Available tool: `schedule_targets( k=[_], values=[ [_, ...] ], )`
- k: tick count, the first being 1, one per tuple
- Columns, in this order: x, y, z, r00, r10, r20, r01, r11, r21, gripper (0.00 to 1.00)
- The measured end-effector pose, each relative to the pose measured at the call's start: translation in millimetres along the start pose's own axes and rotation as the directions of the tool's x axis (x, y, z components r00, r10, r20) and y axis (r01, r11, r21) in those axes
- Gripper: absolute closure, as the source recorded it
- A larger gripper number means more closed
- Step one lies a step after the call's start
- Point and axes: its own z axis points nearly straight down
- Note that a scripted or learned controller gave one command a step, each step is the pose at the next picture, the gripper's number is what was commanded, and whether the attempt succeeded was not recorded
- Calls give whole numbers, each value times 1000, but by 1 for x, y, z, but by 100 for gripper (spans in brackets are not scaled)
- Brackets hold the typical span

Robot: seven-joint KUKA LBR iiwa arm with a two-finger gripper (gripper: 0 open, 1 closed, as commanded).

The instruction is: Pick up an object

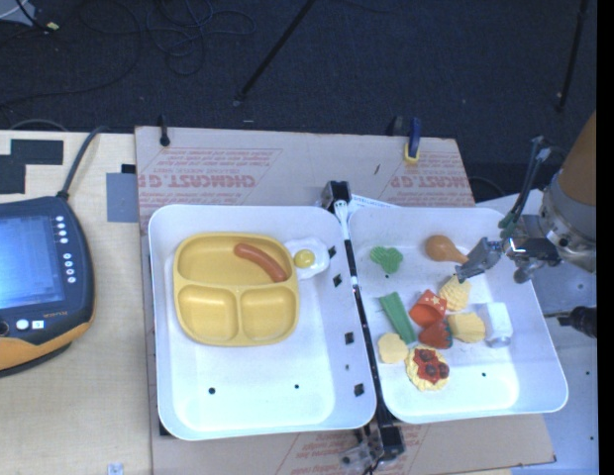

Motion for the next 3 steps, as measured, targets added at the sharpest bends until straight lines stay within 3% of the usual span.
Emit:
schedule_targets(
  k=[1, 2, 3],
  values=[
    [-1, 0, -10, 1000, 0, -1, 0, 1000, 1, 100],
    [45, 60, 39, 1000, -4, 0, 4, 1000, -2, 100],
    [111, 43, 35, 1000, -1, 0, 1, 1000, 2, 100]
  ],
)
